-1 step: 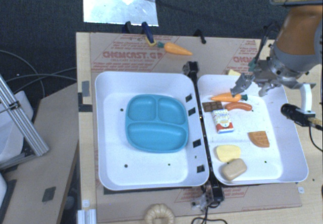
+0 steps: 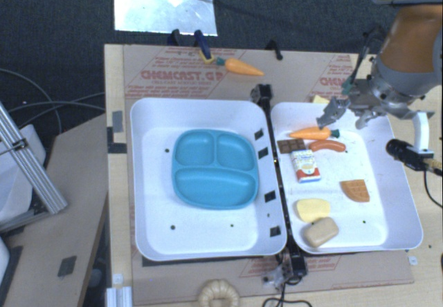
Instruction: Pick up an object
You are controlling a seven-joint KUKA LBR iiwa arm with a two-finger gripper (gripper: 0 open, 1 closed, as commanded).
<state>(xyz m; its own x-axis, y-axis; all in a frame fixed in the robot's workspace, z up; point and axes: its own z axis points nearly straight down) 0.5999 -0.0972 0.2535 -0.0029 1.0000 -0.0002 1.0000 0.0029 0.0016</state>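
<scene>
Carrot (image 2: 309, 133) in the right bin (image 2: 405, 219), lying flat, just beneath and slightly toward the bin divider from the jaws (image 2: 346, 113); likeliest target, judged by nearness. Red sausage (image 2: 327, 146) touching or nearly touching the carrot on the side away from the jaws' rear. Brown chocolate piece (image 2: 290, 146) and small carton (image 2: 305, 165) next outward, toward the near edge of the desk (image 2: 176, 63). Farther from the jaws in the same direction: waffle wedge (image 2: 355, 191), yellow block (image 2: 313, 209), tan bread roll (image 2: 319, 231). Well apart, across the divider: blue divided plate (image 2: 213, 167) in the left bin (image 2: 156, 126). Second carrot (image 2: 235, 66) outside both bins, on the desk behind the left bin.

Step in hand, as judged: approach, grasp not yet made. Jaws spread apart, two grey fingers splayed, nothing between them. Height above the bin floor not readable from this slant. Next move, as judged: slight shift toward the carrot, descent astride its narrow width, closure across it. Risk: sausage caught or nudged along with it.

Arm pose: entry from the right, orange band (image 2: 412, 36) above the wrist, wrist tipped downward over the bin's far part.
</scene>
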